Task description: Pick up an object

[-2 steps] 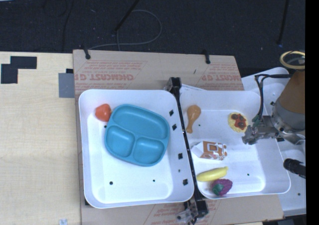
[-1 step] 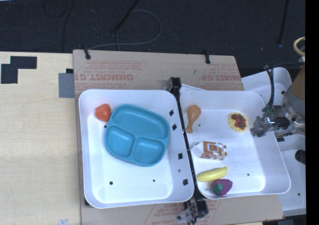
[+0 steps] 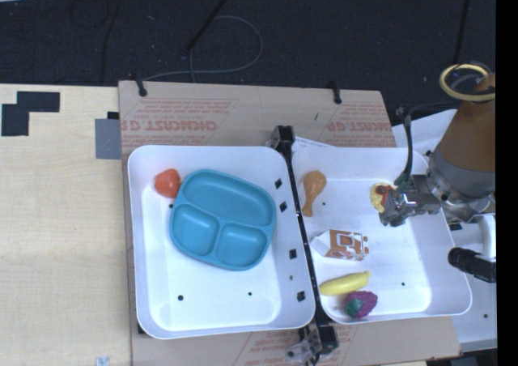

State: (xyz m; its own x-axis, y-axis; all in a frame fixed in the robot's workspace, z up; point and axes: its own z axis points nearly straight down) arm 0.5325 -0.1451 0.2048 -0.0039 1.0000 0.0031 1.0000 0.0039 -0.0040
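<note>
My hand (image 3: 394,209) hangs low over the right bin (image 3: 437,295), near its far right part, with my grey arm and its orange band rising behind it toward the right edge. From this slanted view I cannot tell whether it is clenched or released. Right against its tip sits a small yellow and red toy (image 3: 380,194); the two overlap, and I cannot tell whether I am touching it or just above it.

Further out from my hand, toward the divider between the bins, lies a toy chicken drumstick (image 3: 312,189), tan, with its thin end pointing down. Nearer to me and below my hand is a small white carton with orange print (image 3: 348,244), lying flat. Below that again, close to the near rim, a yellow banana (image 3: 345,282) lies crosswise, and a purple bunch of grapes with a green stem (image 3: 360,304) lies just beside it, touching or nearly so.

Well away from my hand, across the divider, the left bin (image 3: 162,300) holds a blue three-compartment plate (image 3: 222,219) and, just beyond its far corner, an orange-red tomato (image 3: 167,183). Both bins rest on a cardboard sheet (image 3: 243,117) on the desk (image 3: 57,235).
</note>
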